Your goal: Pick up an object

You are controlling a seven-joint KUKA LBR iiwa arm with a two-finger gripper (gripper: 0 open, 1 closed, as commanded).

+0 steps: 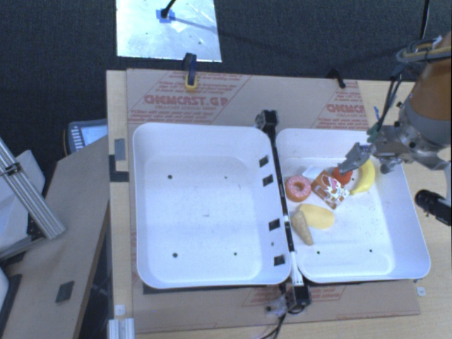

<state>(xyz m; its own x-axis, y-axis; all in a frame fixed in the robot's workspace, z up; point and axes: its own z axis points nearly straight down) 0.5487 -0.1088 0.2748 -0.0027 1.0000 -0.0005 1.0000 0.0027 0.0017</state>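
Note:
The right bin (395, 253) holds a cluster of toy food: a pink donut (297, 187), a red and white patterned piece (329, 190), a small red piece (342, 176), a yellow banana (365, 178), a yellow lemon-like piece (317, 215) and a tan wedge (302, 229). My gripper (351, 162) hangs over the bin's upper middle, just above the red piece and left of the banana. Its grey fingers (353, 158) point down and left. Nothing shows between them, and their spread is hard to read.
The left bin (205, 203) lies beside the right one, joined by a black clip strip (279, 203). Both rest on a cardboard sheet (212, 97). A black cable end (432, 205) juts in at the right bin's edge. A silver plate (167, 20) lies at the back.

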